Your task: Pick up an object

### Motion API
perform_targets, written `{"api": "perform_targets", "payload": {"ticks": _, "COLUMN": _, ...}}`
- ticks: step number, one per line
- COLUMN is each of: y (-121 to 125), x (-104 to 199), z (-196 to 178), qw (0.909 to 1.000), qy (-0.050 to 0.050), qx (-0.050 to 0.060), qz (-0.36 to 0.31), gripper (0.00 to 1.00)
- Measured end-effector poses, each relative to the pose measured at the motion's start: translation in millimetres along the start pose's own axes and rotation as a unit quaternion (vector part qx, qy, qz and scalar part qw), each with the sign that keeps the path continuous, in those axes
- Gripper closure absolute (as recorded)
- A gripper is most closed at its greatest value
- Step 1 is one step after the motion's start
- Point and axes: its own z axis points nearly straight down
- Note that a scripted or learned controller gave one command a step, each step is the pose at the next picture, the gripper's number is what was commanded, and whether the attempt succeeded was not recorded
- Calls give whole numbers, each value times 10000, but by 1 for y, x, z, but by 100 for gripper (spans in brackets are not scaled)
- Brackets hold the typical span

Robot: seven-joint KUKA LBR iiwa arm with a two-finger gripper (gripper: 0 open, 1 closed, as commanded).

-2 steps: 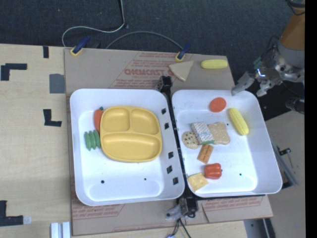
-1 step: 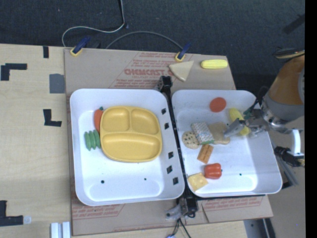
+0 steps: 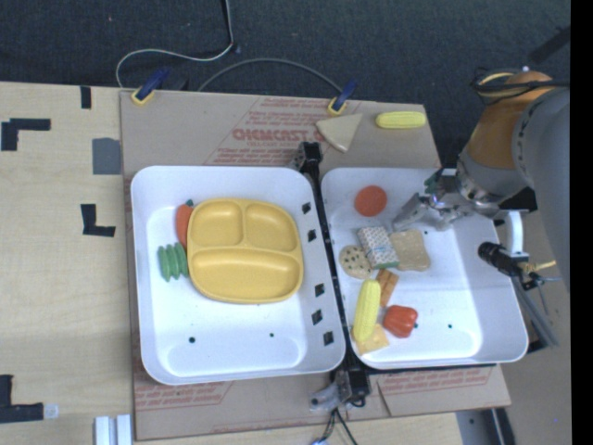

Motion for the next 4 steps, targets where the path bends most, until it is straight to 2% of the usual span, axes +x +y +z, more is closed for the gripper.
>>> {"api": "perform_targets", "payload": {"ticks": 1, "y": -43, "x": 45, "z": 6, "qw": 10000, "qy": -17, "qx": -22, "qz": -8, "gripper": 0}}
{"api": "perform_targets", "payload": {"ticks": 2, "y": 29, "x": 116, "z": 7, "qw": 10000, "qy": -8, "qx": -20, "qz": -43, "gripper": 0}}
{"api": "perform_targets", "payload": {"ticks": 3, "y": 19, "x": 92, "z": 8, "qw": 10000, "qy": -8, "qx": -3, "qz": 2, "gripper": 0}}
{"api": "perform_targets", "payload": {"ticks": 4, "y": 22, "x": 108, "z": 8, "qw": 10000, "qy": -7, "qx": -4, "qz": -5, "gripper": 0}}
